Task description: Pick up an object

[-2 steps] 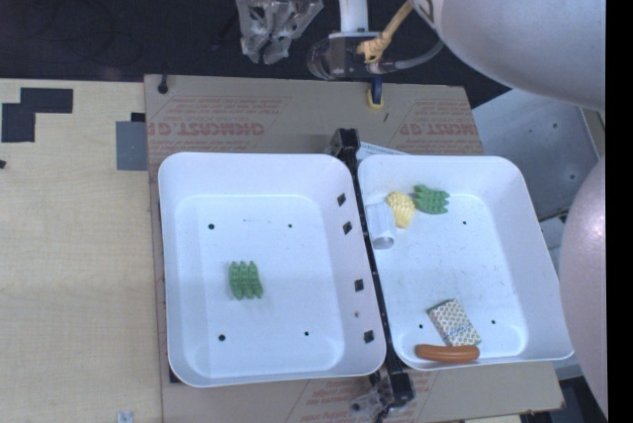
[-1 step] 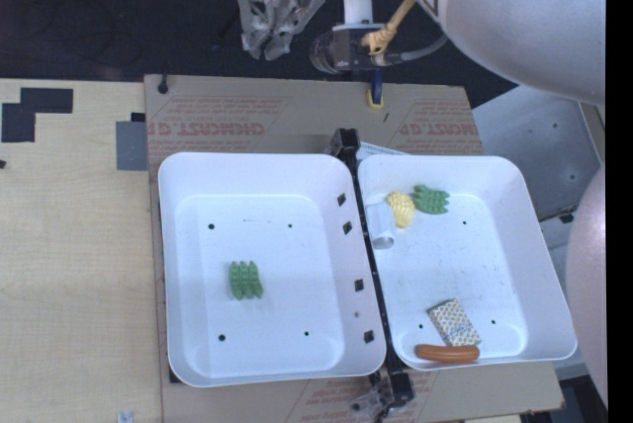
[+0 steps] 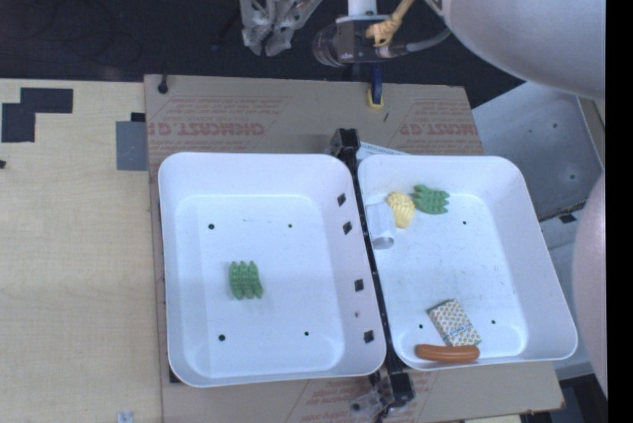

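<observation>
Five objects binned | gripper [image 3: 269, 38] upper centre of frame, above the bench's far edge, finger spread unreadable | nearest: green block [image 3: 245, 280] in left bin [image 3: 188, 184], lower-left of gripper, long axis up-down in frame | right bin [image 3: 514, 176]: pineapple toy [image 3: 415, 204], sausage [image 3: 447, 353].

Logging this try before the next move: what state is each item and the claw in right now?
Green block: lying alone in the left bin.
Pineapple toy: lying in the right bin.
White cylinder: on its side.
Patterned box: lying flat.
Sausage: lying against the near wall.
Claw: raised behind the bins, holding nothing.
</observation>
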You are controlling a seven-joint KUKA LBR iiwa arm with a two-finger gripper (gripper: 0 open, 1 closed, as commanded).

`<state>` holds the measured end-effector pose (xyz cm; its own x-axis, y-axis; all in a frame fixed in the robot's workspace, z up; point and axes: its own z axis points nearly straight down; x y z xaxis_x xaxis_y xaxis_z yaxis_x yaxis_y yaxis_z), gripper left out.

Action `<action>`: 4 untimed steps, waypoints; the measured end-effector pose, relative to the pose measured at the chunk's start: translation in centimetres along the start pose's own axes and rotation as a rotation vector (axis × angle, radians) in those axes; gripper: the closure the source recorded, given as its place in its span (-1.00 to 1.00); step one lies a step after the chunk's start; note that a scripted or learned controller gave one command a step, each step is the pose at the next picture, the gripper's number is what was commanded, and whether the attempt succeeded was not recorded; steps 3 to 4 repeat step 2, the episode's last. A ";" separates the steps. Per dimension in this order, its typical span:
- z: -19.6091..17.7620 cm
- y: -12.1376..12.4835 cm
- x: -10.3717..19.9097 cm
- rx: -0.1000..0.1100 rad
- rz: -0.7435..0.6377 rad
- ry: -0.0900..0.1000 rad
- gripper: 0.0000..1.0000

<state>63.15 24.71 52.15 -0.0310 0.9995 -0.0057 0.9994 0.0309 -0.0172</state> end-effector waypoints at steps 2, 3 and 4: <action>-1.8 -0.1 0.2 0.008 -0.014 -0.003 1.00; -1.8 -0.1 0.2 0.008 -0.014 -0.003 1.00; -1.8 -0.1 0.2 0.008 -0.014 -0.003 1.00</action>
